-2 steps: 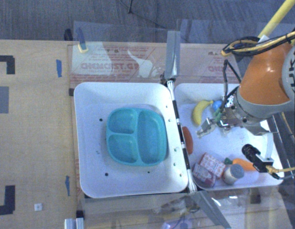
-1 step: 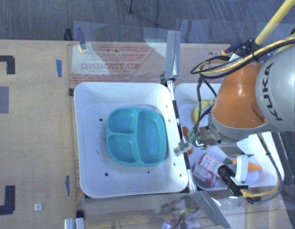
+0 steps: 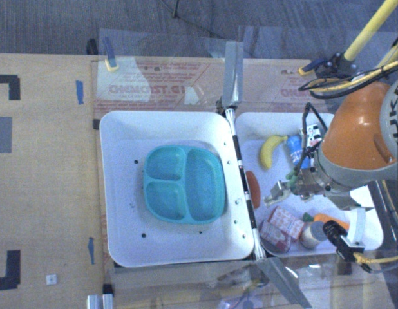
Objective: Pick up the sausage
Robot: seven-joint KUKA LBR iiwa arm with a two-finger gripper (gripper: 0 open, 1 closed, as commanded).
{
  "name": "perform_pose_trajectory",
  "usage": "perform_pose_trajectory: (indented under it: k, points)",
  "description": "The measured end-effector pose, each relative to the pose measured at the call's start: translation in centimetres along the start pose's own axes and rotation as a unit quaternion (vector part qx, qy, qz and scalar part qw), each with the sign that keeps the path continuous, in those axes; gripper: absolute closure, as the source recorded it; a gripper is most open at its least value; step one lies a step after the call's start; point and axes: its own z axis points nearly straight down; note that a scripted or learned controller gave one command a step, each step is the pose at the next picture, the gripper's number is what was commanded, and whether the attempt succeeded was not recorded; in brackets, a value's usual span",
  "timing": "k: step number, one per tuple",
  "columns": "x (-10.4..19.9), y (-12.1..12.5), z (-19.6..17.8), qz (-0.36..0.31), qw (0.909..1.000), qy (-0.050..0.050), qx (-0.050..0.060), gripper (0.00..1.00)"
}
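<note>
Two white bins sit side by side, the left bin [image 3: 122, 237] bearing a teal divided plate [image 3: 184, 183]. Right of that plate, past the divider, the sausage [image 3: 253, 188] lies in the right bin [image 3: 250, 129] — just left of the gripper [image 3: 290, 187], untouched. Whether the jaws are spread or pressed together — I cannot tell. A banana [image 3: 270, 150] lies above the sausage.

Your arm [image 3: 357, 140] reaches in from the right, orange band on top, with its gripper [image 3: 290, 188] pointing down-left.
</note>
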Motion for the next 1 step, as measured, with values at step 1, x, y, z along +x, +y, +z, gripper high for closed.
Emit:
perform_pose_trajectory:
  k: [1]
  points:
    - [-5.40, 0.22, 7.84, 0.024, 0.9997, 0.000, 0.000, 0.00]
